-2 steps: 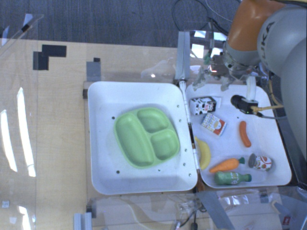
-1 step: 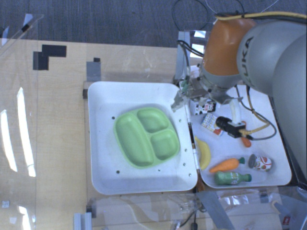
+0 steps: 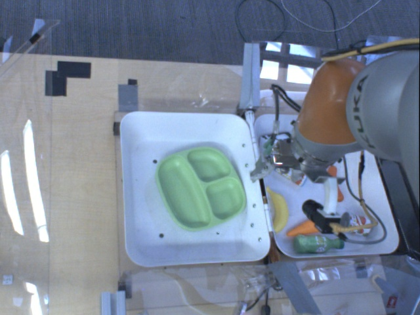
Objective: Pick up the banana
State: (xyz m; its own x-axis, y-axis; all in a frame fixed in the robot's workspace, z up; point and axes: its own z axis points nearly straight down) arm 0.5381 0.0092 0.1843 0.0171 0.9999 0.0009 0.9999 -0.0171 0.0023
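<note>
The yellow banana lies in the right bin, against its left wall and near the front. My gripper hangs over the same wall further back, above and behind the banana, with a gap between them. The grey arm and its orange band hide most of the bin's rear half. Nothing shows in the gripper's grasp.
An orange carrot and a green bottle lie just right of the banana at the bin's front. The left bin holds a green divided plate. A narrow wall separates the two bins.
</note>
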